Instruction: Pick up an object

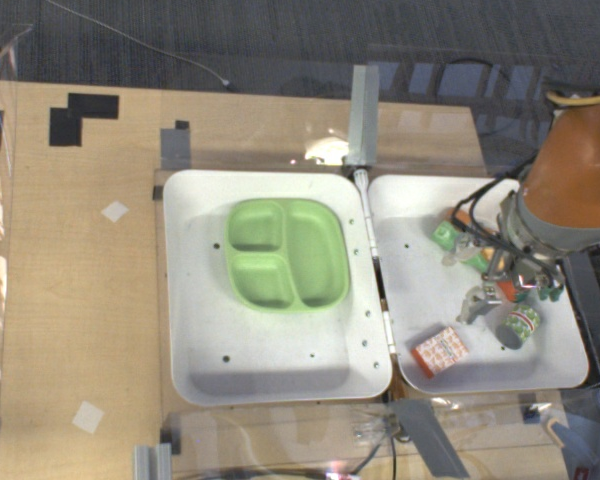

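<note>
Two white bins sit side by side on a wooden bench (70,298), and the left bin (195,368) holds a green divided plate (285,254). Right of that plate, in the right bin (410,268), the gripper (492,293) hangs low among a green block (444,235), a striped cup (518,326) and a red-patterned box (440,350); whether its fingers are open or closed, I cannot tell

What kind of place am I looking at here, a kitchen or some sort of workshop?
Probably a robotics lab bench, not a kitchen: a robot arm reaches over two white bins, cables trail around, and black marker patches are stuck on the wooden bench.
</note>
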`<action>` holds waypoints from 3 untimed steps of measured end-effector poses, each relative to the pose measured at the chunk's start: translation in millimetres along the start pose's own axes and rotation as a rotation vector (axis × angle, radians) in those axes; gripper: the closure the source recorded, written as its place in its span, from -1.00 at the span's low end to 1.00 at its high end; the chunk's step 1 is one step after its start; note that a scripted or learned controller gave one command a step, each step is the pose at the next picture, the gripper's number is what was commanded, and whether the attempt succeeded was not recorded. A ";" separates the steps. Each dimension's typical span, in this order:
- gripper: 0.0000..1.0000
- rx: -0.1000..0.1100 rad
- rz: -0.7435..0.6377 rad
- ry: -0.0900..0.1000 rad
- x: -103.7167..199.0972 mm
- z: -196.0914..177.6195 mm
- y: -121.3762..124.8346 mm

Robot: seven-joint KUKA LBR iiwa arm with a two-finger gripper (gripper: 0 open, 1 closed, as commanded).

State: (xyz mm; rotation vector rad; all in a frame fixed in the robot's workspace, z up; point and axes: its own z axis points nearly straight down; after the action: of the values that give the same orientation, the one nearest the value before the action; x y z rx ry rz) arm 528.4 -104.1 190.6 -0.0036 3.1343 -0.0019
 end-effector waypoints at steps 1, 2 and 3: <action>-1.00 0.003 -0.182 -0.015 -8.1 87.1 3.2; -1.00 0.000 0.152 -0.012 -2.9 99.7 14.7; -1.00 -0.003 0.546 -0.008 -26.9 100.5 19.5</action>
State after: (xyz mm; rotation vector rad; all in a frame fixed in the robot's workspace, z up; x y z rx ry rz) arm 555.9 -84.6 90.2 0.8390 3.0119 0.0056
